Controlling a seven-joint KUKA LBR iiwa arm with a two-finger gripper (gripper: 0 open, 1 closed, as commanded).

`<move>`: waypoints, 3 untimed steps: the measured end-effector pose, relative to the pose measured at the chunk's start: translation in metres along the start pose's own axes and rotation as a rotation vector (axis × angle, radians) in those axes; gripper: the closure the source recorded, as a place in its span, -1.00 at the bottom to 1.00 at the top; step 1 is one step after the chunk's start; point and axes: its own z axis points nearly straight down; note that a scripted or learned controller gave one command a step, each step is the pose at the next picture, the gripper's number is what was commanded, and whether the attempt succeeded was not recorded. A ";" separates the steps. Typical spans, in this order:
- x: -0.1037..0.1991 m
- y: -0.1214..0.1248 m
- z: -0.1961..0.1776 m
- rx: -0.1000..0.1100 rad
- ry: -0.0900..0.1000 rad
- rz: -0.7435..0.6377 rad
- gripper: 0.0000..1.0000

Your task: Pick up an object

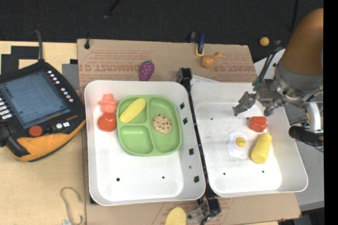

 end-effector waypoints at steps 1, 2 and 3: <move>0.000 0.002 -0.008 -0.012 -0.001 -0.002 -1.00; 0.000 0.013 0.049 -0.009 -0.001 -0.003 -1.00; 0.007 0.019 0.110 -0.009 0.000 -0.007 -1.00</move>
